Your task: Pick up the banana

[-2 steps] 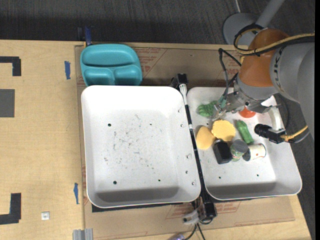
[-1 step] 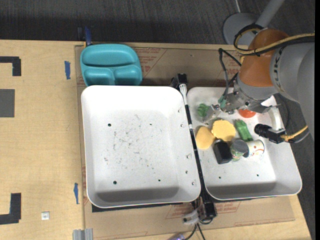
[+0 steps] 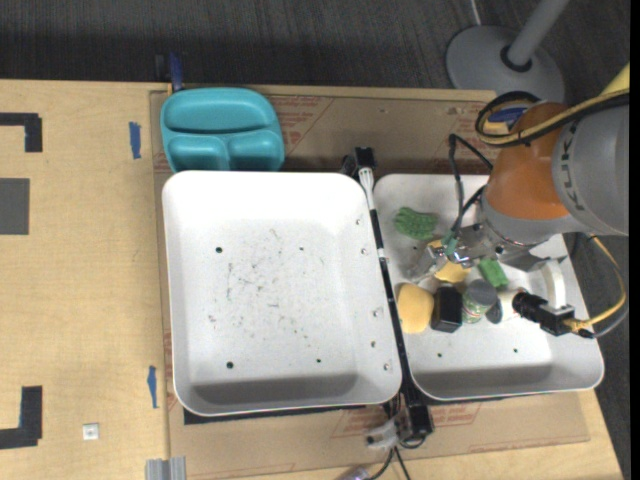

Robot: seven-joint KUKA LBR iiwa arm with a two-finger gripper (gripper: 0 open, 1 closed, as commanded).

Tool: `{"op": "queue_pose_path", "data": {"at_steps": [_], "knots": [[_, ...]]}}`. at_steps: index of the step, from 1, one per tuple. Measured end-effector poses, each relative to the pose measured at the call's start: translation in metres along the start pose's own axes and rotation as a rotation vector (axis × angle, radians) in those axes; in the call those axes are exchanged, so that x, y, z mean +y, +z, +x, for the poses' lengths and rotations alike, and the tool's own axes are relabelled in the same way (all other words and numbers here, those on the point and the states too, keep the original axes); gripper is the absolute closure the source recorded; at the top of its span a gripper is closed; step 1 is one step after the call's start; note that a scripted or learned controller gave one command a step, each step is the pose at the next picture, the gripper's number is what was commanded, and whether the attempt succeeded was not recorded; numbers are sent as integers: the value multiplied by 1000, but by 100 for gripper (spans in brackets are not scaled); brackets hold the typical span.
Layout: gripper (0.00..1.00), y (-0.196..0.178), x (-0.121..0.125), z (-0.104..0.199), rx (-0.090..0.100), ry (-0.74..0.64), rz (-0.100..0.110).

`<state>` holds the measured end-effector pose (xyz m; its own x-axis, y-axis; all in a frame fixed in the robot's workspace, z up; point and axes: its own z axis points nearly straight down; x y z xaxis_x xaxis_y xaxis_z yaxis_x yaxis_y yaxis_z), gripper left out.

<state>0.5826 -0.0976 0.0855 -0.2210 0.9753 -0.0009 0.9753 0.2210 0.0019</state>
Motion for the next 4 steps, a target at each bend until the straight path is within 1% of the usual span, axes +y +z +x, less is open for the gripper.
{"op": "queue_pose_path", "data": {"at_steps": [1,2,3,4], "knots": [[0,0,-53,9,2,543,2],[0,-99,-64,104,1,600,3],[100,-109,-63,104,1,599,1],[100,-120,-62,104,1,598,-1]]}}
